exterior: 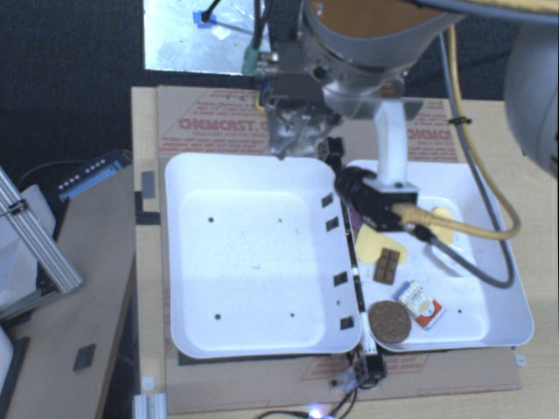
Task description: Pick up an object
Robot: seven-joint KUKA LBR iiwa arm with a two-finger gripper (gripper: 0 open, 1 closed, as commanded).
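The right bin (489, 321) holds several small items. A pale yellow flat piece (377, 243) lies near its left wall, with a small brown chocolate bar (387, 267) on its lower edge. Below them sit a round brown disc (389, 319) and a small red, white and blue packet (420, 305). Another yellow piece (442, 222) is partly hidden behind a cable. My gripper (295, 142) hangs over the back rim of the left bin (201, 321), up and to the left of these items and apart from them. Nothing shows in its grasp.
The arm's wide orange and grey body fills the top centre. A black fitting (371, 197) with yellow and grey hoses (476, 234) drapes across the right bin's back half. A raised divider with black clips (349, 269) separates the two bins. Cardboard (210, 120) lies under both.
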